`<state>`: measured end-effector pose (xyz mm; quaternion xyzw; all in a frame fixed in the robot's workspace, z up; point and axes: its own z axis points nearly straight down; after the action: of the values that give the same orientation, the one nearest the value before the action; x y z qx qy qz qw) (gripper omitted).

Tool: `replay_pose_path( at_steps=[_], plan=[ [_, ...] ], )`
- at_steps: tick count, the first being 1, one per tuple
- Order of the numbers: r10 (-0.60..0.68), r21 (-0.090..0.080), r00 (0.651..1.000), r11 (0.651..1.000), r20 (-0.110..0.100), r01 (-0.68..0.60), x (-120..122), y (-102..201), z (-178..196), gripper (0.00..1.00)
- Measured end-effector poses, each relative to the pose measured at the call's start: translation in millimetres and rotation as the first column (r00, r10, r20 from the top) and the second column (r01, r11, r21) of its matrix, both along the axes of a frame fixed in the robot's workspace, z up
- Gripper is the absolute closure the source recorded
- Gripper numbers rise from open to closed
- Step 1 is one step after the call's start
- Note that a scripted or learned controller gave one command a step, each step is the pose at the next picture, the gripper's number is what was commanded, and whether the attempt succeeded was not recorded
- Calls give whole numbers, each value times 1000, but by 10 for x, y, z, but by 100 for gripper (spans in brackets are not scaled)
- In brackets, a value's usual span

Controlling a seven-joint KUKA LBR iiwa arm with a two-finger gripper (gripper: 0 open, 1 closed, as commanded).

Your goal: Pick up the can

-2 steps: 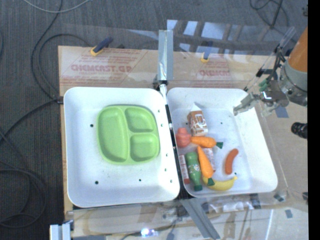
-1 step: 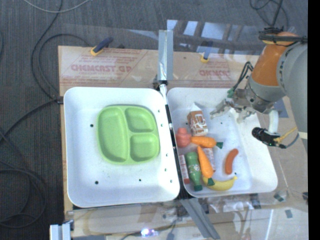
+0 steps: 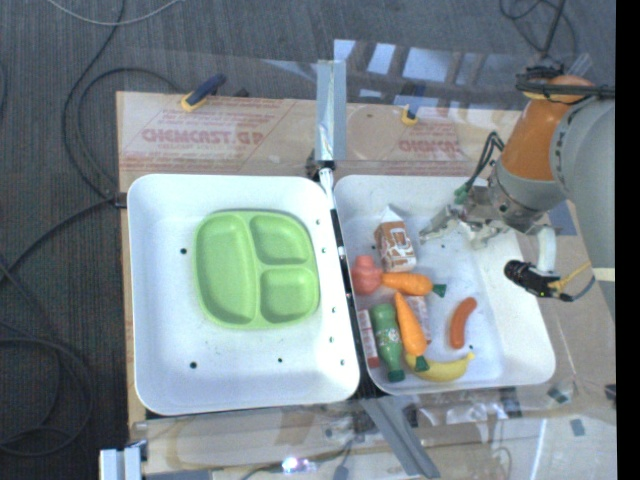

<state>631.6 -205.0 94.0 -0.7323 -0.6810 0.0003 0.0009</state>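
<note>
The can (image 3: 396,246), short with a brown and white label, lies in the upper left part of the right bin (image 3: 520,363). My gripper (image 3: 453,230) hovers over the upper middle of that bin, a little to the right of the can and apart from it. It stands open with nothing between its fingers. The grey arm with its orange band (image 3: 535,138) reaches in from the upper right.
Below the can lie a pink toy (image 3: 366,273), two carrots (image 3: 407,284), a green bottle (image 3: 387,340), a banana (image 3: 444,369) and a red sausage (image 3: 461,322). The left bin (image 3: 160,368) holds a green divided plate (image 3: 258,267).
</note>
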Motion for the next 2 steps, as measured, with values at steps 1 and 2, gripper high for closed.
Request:
replay_pose_path(
  at_steps=[1, 2],
  plan=[
    [-115, 10, 993, 993, 17, 115, -32, -10, -22, 0],
    [-114, 0, 993, 993, 15, 114, -46, -34, 61, 100]
  ],
)
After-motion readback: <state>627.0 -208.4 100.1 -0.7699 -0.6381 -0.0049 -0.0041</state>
